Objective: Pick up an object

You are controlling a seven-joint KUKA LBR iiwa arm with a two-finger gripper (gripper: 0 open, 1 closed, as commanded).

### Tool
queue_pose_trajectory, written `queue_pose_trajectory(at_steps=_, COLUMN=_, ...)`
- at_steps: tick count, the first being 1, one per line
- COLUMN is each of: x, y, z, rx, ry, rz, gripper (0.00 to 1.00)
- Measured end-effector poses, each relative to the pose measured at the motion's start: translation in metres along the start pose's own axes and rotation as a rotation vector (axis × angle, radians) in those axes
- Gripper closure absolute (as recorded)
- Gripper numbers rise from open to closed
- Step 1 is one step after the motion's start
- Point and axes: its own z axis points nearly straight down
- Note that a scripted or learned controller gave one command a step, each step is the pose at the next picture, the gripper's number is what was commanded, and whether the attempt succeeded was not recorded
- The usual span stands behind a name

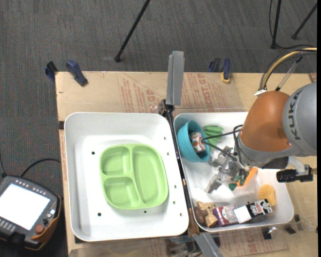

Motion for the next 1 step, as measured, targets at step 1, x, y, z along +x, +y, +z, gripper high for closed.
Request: queue_pose_trajectory(at_steps=1, x=-0.0515, y=0.0271, z=-0.0007, rx=0.001, ry=-0.001, rz=0.105, gripper=0.0)
